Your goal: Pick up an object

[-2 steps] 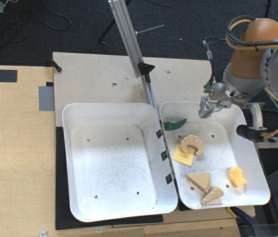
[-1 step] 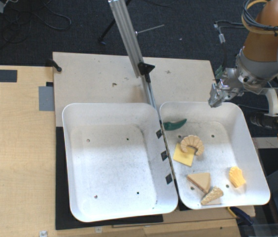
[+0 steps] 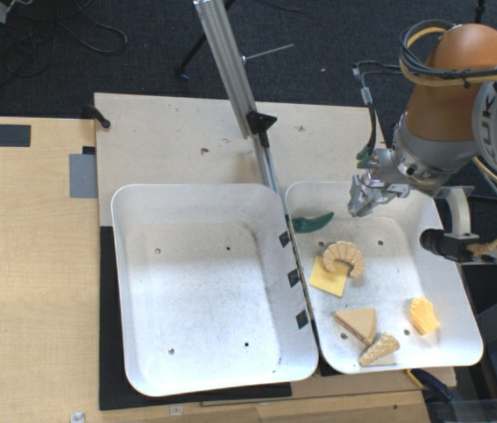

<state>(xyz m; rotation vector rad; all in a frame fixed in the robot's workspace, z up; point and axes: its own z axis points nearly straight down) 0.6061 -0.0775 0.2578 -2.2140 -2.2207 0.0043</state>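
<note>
**Choosing and reaching a piece in the right bin**

Nothing lifted yet, judging from the view. All candidates lying in the right bin (image 3: 447,276): a green piece (image 3: 312,223) by the far left wall, a croissant (image 3: 344,256) resting partly on a yellow slice (image 3: 327,278), a bread wedge (image 3: 359,323) touching a smaller crust (image 3: 378,351) near the front, and a yellow chunk (image 3: 423,315) apart on the right side. Left bin (image 3: 196,298) carrying no toys.

For a good grasp: better to aim at a piece standing alone, such as the yellow chunk or the green piece, than at the stacked or touching pairs. Descend straight, centre over the piece, keep away from the bin wall, close only when low enough. The green piece is nearest but close to the wall, so probably some risk of collision there.

Pose of the arm: coming in from the right, orange band (image 3: 447,104) above the wrist, gripper (image 3: 365,199) pointing down over the far part of the right bin, just beside the green piece and beyond the croissant. Spread or closed: cannot tell from this view. Nothing seen in its grasp.
</note>
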